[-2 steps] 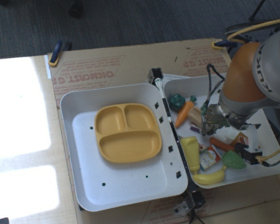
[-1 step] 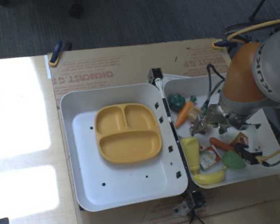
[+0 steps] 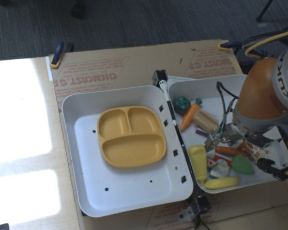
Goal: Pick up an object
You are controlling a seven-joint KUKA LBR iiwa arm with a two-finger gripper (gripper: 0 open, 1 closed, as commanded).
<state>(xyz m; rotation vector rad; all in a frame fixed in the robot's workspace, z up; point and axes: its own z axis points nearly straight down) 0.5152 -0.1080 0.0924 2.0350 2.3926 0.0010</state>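
Observation:
My gripper (image 3: pixel 216 139) is low in the right bin (image 3: pixel 210 85), among a heap of toy food. Right beside it lie a tan cylinder with a purple end (image 3: pixel 205 120), a red-orange piece (image 3: pixel 226 151) and a yellow block (image 3: pixel 197 157). An orange carrot (image 3: pixel 188 116) and a teal round object (image 3: pixel 182 103) lie further back on the left. A green piece (image 3: pixel 242 165), a small printed packet (image 3: pixel 219 169) and a yellow banana (image 3: pixel 221 182) lie toward the bin's front. The arm's wrist hides the objects under it.
The left bin (image 3: pixel 84 161) holds a yellow divided plate (image 3: pixel 132 135). The ridge between the bins (image 3: pixel 178 139) runs just left of the toys. Both bins stand on a cardboard sheet (image 3: pixel 107 72). Cables (image 3: pixel 260 45) run at the right.

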